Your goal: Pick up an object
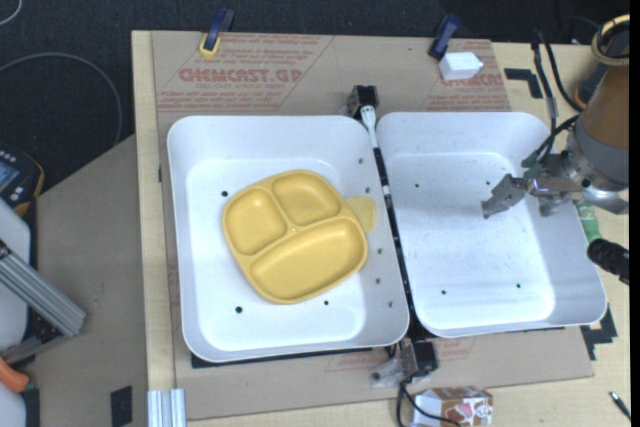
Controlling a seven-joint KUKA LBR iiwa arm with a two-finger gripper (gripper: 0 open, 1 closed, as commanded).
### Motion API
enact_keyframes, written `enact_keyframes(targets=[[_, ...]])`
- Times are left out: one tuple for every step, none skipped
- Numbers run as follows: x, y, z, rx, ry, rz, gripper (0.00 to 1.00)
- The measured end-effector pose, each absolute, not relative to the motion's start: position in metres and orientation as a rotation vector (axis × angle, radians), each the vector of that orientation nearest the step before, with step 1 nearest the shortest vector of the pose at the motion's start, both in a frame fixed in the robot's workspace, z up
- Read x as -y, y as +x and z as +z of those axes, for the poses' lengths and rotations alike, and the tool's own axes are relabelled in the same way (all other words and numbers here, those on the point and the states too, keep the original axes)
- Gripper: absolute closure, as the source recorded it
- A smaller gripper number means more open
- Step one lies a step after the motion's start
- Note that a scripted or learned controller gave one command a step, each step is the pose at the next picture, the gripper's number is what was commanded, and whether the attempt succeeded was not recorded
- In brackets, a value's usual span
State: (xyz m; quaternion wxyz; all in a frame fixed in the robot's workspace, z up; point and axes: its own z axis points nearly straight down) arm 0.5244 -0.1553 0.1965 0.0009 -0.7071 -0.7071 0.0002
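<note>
1. You have a plywood bench [300, 55] carrying red printed lettering along its twelve o'clock edge, standing on dark carpet.
2. The left white bin [190, 215] sits toward nine o'clock of the bench. The right white bin [560, 295] sits toward three o'clock. Their inner rims meet along a black strip down the middle.
3. Your task object, a yellow divided plate [292, 235], lies flat in the centre of the left bin. It has three compartments: two small ones toward twelve o'clock and one long one toward six o'clock. A small yellow tab pokes out from under its three o'clock edge.
4. The grey arm [605, 130] comes in at three o'clock of the view, over the right bin's three o'clock rim.
5. The gripper [510, 193] hangs over the right bin, pointing toward nine o'clock, well apart from the plate. Nothing lies between its fingers. You cannot tell from this angle whether they are spread or closed.
6. A white block [461, 66] rests on the bench at twelve o'clock of the right bin, just beside a blue clamp [444, 37].
7. A yellow-and-blue clamp [214, 33] grips the bench edge at twelve o'clock of the left bin.
8. A small brown-and-white packet [462, 407] lies at six o'clock, below the bins' seam.
</note>
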Motion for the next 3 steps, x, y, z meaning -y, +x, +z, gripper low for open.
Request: enact_keyframes(targets=[[0.130,0.480,0.313,2.232,-2.225,-0.012,0.00],[0.056,0.480,0.522,2.242,-2.224,-0.024,0.00],[0.059,0.480,0.523,2.228,-2.224,-0.006,1.00]])
